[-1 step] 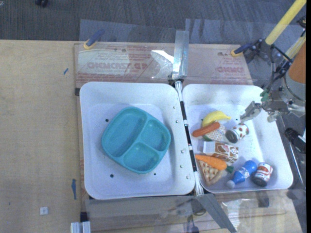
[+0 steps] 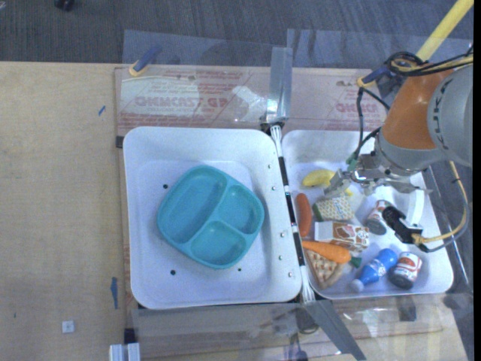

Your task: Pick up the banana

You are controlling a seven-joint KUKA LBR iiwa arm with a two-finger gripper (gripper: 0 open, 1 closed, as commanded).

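Note:
The yellow banana (image 2: 318, 177) lies in the right bin (image 2: 297, 147), toward its upper left part. My gripper (image 2: 347, 182) hangs low over the bin just to the right of the banana, its metal tips close to the banana's right end and above a speckled food piece (image 2: 335, 205). Nothing shows between the tips.
The right bin also holds a red sausage (image 2: 304, 212), a carrot (image 2: 328, 250), a pizza slice (image 2: 321, 270), a small box (image 2: 351, 234), a blue bottle (image 2: 375, 266) and a can (image 2: 406, 268). A teal divided plate (image 2: 211, 215) sits in the left bin (image 2: 143, 164).

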